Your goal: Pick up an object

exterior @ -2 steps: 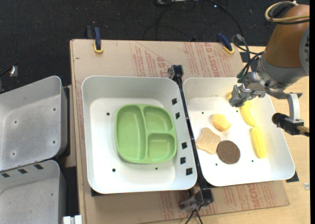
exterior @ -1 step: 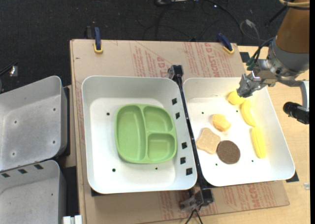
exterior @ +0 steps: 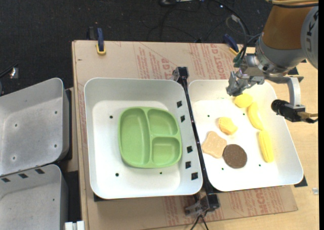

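Gripper [exterior: 236,90] fingers are seen at the far edge of the right bin [exterior: 291,177], just beside a yellow lemon-like piece [exterior: 243,101]; whether they are parted or closed cannot be told. Nearby in that bin lie a banana [exterior: 255,116], corn cob [exterior: 266,146], toast slice [exterior: 214,144] and brown patty [exterior: 235,156]. A green divided plate [exterior: 150,137] is held in the left bin [exterior: 96,123].

Left white bin [exterior: 96,97]: one light green divided tray [exterior: 150,137]. Right white bin [exterior: 293,173]: four yellow pieces, namely a lemon [exterior: 243,101], banana [exterior: 255,116], corn cob [exterior: 266,145] and small chunk [exterior: 227,126]; a pale tan toast slice [exterior: 214,144]; a dark brown speckled round patty [exterior: 235,156]. Arm: grey with orange band [exterior: 291,14].
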Motion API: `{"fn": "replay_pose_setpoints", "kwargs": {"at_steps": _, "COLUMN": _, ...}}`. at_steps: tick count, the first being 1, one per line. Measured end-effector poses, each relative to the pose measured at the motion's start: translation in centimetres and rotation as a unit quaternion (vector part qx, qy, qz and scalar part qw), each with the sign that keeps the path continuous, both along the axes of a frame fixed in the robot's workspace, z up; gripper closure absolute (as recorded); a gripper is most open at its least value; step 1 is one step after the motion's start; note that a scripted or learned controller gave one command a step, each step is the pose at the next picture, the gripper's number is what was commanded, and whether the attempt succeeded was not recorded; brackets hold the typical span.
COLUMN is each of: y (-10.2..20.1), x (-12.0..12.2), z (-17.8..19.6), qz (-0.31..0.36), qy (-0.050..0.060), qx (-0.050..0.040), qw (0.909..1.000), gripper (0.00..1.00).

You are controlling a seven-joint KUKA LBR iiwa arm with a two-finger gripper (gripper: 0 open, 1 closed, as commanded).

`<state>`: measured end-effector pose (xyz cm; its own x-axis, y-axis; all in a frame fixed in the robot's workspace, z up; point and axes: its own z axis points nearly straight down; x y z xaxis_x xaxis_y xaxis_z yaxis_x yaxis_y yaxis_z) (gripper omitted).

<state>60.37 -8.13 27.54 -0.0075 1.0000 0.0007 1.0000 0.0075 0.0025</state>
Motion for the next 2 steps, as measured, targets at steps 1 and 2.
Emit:
{"fn": "replay_pose_setpoints", "kwargs": {"at_steps": 1, "y": 4.3, "x": 0.5, "z": -1.5, "qz": 0.0, "qy": 0.002, "qx": 0.0003, "qw": 1.0, "gripper": 1.0}}
{"fn": "replay_pose_setpoints", "kwargs": {"at_steps": 2, "y": 9.1, "x": 2.1, "z": -2.2, "qz": 0.0, "qy": 0.001, "qx": -0.0003, "qw": 1.0, "gripper": 1.0}}
